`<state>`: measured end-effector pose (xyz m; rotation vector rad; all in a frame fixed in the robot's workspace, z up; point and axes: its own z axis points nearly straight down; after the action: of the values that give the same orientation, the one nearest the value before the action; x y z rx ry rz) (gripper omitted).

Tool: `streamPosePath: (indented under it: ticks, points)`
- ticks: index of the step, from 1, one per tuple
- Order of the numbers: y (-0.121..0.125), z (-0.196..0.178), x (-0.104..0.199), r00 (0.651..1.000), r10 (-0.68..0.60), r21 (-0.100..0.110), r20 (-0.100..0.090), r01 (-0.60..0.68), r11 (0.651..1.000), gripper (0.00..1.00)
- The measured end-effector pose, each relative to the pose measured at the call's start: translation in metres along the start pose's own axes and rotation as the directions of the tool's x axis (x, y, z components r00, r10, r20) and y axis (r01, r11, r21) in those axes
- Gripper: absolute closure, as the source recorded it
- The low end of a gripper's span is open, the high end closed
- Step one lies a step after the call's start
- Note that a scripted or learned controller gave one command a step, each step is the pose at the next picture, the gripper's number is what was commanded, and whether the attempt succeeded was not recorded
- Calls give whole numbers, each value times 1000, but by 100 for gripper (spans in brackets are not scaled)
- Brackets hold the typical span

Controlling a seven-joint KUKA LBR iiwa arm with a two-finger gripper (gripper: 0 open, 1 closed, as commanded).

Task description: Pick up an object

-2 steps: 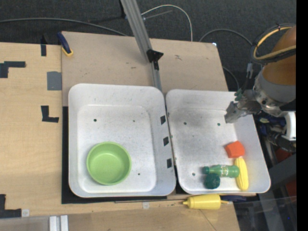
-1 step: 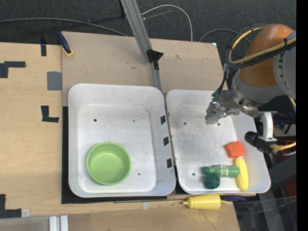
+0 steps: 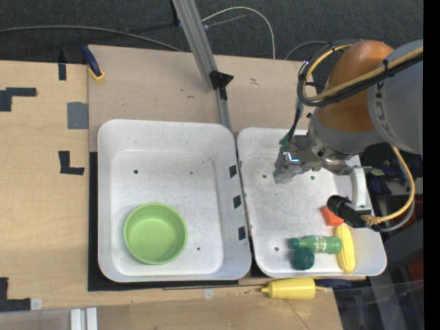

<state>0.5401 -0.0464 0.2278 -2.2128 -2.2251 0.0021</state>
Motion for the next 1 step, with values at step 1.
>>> streamPosePath:
  ticks: [1]
  points:
    - [6, 3, 61, 1000, -2, -1, 0, 2, 1000, 100]
